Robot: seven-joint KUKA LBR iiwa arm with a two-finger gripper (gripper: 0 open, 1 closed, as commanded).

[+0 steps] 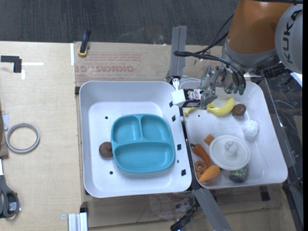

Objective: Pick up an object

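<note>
Where the right bin comes nearest the camera, an orange carrot lies against the front wall, with a dark mottled lump just to its right. Behind these sits a round white lid with a knob in its middle; a second orange piece and a small orange block lie along its left side. Further back on the right rests a white crumpled ball.

Beside it, the left bin carries a teal divided plate lying flat near its middle, and a brown round piece touches the plate's left edge. Out on the tabletop, well to the left, lie a grey ring and, at the edge of the view, a pair of scissors.

Toward the back of the right bin lies the banana, curved, with a brown round thing just beside its right end. The claw hangs over the bin's back-left corner, close above the banana's left end; whether it is spread or pressed together cannot be told, and nothing can be seen gripped in it. Above it rises the arm with its orange band. Behind both bins lies a cardboard sheet.
</note>
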